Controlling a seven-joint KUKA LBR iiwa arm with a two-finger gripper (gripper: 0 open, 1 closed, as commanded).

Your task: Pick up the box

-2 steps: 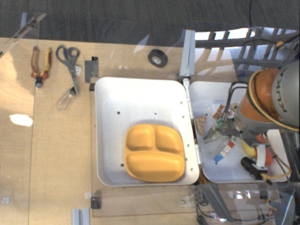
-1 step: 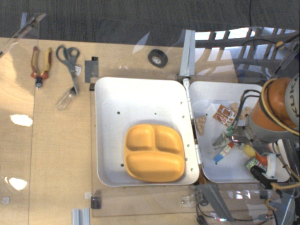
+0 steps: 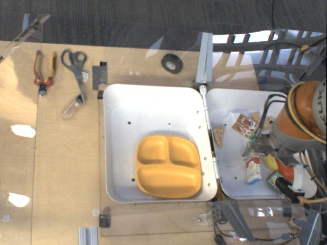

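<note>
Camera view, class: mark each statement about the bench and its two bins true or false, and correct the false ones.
1. The yellow tray lies in the left bin. True.
2. The scissors lie inside the right bin. False: they lie on the bench, left of both bins.
3. The small box lies in the right bin. True.
4. The roll of black tape sits on the yellow tray. False: it sits on the bench beyond the left bin.
5. The red-handled pliers lie left of the scissors. True.

no legible text; print on box [image 3: 253,170] and packet [image 3: 245,125] too small.
</note>
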